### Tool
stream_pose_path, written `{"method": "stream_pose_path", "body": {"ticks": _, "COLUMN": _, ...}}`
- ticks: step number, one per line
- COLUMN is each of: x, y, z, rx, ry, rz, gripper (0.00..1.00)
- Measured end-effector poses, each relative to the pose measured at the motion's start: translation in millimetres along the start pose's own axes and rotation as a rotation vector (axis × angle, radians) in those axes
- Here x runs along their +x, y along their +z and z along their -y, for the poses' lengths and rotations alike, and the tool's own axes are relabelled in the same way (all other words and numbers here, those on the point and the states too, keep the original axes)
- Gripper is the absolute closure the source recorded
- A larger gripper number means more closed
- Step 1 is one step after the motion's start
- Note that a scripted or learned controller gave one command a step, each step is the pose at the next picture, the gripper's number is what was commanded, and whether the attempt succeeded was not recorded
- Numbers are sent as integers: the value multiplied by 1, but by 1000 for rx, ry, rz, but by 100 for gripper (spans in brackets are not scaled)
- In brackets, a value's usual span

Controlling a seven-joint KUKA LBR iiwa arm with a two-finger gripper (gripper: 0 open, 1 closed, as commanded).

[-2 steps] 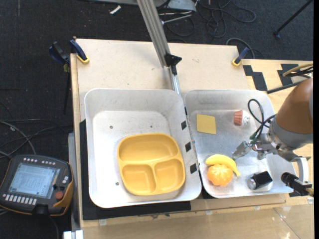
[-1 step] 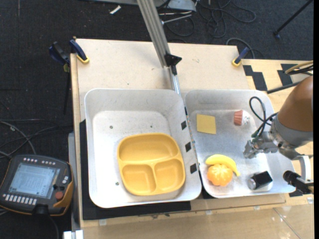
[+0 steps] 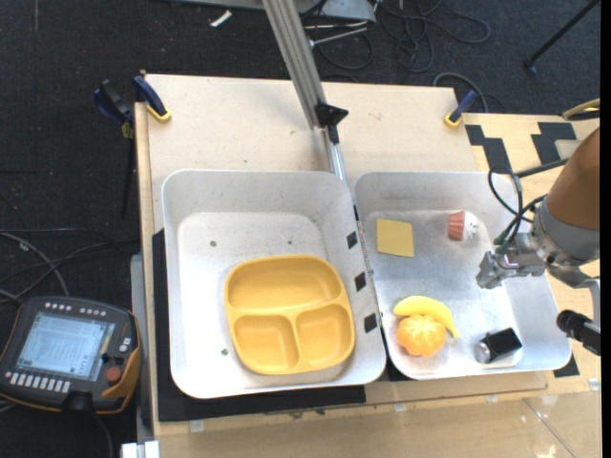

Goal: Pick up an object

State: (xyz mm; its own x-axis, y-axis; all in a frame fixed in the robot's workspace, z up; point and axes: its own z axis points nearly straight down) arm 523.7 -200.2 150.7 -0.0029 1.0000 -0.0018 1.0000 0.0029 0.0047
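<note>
Objects for picking are gathered in the right bin point(image 3: 535, 351). A banana point(image 3: 427, 309) is seen near the front of that bin, touching the top of an orange point(image 3: 421, 336) that lies just in front of it. A small black can point(image 3: 497, 345) is found to the right of the orange, on its side near the front right corner. A flat yellow square point(image 3: 395, 238) is laid towards the back left of the same bin, and a small pink and white thing point(image 3: 461, 225) is placed to its right, near the back wall; what it is cannot be made out.

The left bin point(image 3: 191, 256) is taken up by a yellow tray point(image 3: 286, 313) with three compartments, set towards the front.

The arm point(image 3: 578, 208) is brought in from the right, and the gripper point(image 3: 491, 270) is held over the right part of the right bin, behind the black can and apart from every object. Whether it is open or closed cannot be told, and nothing is seen held in it.

A grey handset point(image 3: 67, 351) with a screen is seen off the bench at the front left.
</note>
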Motion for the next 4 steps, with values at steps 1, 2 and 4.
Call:
{"method": "stream_pose_path", "body": {"ticks": 1, "x": -8, "y": -51, "z": -9, "rx": -1, "ry": 0, "rz": 1, "gripper": 100}}
{"method": "stream_pose_path", "body": {"ticks": 2, "x": -8, "y": -74, "z": -10, "rx": 1, "ry": 0, "rz": 0, "gripper": 100}}
{"method": "stream_pose_path", "body": {"ticks": 4, "x": 95, "y": -91, "z": -41, "rx": 2, "ry": -6, "rz": -4, "gripper": 100}}
